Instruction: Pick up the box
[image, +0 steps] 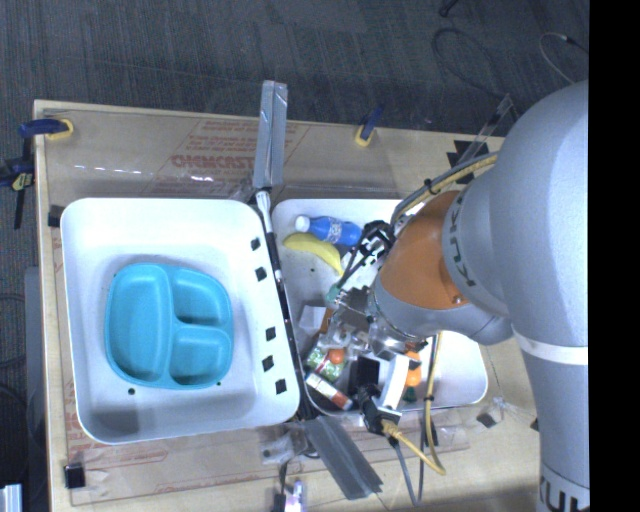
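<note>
Right bin (470, 385) crowded: arm (440, 270) overhead, banana (312, 250), bottle (330, 230). Left bin (90, 300) open around blue tray (170, 325).

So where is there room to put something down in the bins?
Left bin: bare white floor runs around the blue divided tray, widest along the near edge. Right bin: crowded with the banana, a blue bottle, small items and the gripper.

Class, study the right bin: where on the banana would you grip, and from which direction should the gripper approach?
Grip the banana across its curved middle, coming down from above. It lies flat near the right bin's far end, so its narrow width suits two fingers. The blue bottle sits close behind it, so I would set the fingers crosswise with care.
</note>
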